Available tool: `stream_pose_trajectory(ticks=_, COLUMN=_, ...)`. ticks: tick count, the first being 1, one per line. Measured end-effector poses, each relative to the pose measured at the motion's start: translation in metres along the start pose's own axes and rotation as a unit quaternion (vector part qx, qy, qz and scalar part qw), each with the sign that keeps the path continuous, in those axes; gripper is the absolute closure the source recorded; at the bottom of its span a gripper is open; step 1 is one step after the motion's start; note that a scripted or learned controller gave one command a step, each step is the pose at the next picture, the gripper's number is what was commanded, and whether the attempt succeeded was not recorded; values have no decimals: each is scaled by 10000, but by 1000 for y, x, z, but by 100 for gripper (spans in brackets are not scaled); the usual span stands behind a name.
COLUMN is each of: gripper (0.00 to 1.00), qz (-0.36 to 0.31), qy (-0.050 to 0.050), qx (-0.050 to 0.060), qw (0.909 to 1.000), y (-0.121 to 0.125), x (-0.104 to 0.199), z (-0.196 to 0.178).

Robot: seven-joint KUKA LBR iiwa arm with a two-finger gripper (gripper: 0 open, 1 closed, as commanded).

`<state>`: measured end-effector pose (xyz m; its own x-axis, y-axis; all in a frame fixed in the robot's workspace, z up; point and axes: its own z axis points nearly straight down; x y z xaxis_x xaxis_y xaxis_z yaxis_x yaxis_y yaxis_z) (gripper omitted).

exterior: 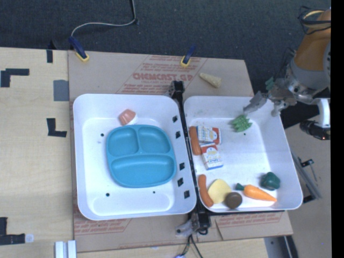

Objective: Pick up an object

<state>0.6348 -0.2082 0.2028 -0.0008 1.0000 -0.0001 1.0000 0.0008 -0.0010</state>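
Cardboard (156,77) covers the wooden bench (32,144) under both bins; claw (264,102) state unclear.

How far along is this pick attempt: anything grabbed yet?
Nothing looks picked: the carrots, cartons and other items lie on the right bin floor, the blue tray in the left. The gripper hangs over the right bin's top right edge, just beside the broccoli, with nothing visibly between its fingers. The descent, grasp and lift remain.

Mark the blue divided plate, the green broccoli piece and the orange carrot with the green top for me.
Blue divided plate (142,156): camera view, centre ridge.
Green broccoli piece (242,123): camera view, its leafy middle.
Orange carrot (258,193): camera view, mid-body.
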Motion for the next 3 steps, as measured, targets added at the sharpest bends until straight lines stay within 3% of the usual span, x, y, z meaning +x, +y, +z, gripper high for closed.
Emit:
stream_pose_trajectory(ticks=1, gripper=0, qz=-11, qy=-11, qx=-23, qw=10000, y=14, x=6, z=116)
stream_pose_trajectory(ticks=2, gripper=0, qz=-10, qy=-2, qx=-25, qw=10000, y=35, x=52, z=117)
stream_pose_trajectory(ticks=3, gripper=100, qz=-16, qy=-20, qx=-22, qw=10000, y=35, x=51, z=107)
